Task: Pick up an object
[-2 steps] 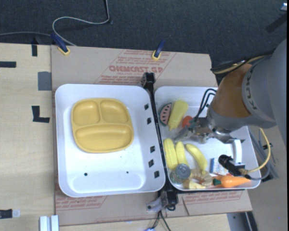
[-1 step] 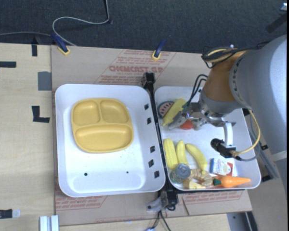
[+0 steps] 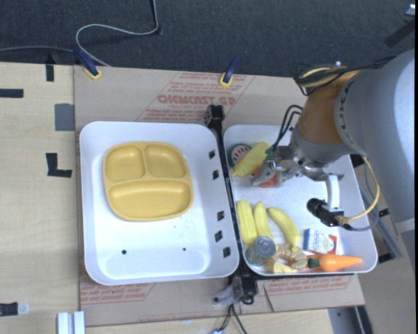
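Reaching into the right bin (image 3: 355, 179), the gripper (image 3: 270, 173) sits low beside a yellow corn cob (image 3: 251, 160) near the divider; finger state cannot be told. Bare floor lies between gripper and bananas (image 3: 265, 221).

In the right bin (image 3: 348, 186), a yellow corn cob (image 3: 251, 160) lies tilted at upper left. Lower down, two corn cobs (image 3: 245, 221) and a banana (image 3: 284, 225) lie side by side. A carrot (image 3: 338, 261) lies along the bottom edge, lower right.
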`<state>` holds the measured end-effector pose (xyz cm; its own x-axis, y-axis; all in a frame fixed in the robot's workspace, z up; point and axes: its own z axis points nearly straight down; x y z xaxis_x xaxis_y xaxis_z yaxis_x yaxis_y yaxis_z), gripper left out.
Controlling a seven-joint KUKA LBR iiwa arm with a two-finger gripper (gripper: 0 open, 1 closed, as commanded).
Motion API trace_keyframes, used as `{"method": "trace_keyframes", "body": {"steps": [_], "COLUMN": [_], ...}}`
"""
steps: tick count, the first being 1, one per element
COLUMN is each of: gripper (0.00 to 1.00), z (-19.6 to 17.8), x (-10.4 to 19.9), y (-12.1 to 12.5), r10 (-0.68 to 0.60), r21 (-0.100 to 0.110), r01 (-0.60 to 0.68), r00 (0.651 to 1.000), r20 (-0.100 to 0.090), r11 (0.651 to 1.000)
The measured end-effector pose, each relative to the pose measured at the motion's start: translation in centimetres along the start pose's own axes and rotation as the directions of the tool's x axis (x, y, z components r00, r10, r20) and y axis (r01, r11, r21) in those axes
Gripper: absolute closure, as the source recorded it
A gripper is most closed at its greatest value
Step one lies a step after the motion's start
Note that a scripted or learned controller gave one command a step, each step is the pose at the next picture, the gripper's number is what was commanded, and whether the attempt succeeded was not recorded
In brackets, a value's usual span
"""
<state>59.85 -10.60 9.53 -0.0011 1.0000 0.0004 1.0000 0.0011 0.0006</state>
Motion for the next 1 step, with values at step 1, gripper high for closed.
{"method": "trace_keyframes", "body": {"steps": [1], "gripper": [1.00], "z": [-11.96], "x": [6.08], "y": [-2.43], "r10": [-0.001], "r21": [0.000], "r01": [0.001], "r00": [1.000], "r20": [0.000], "r11": [1.000]}}
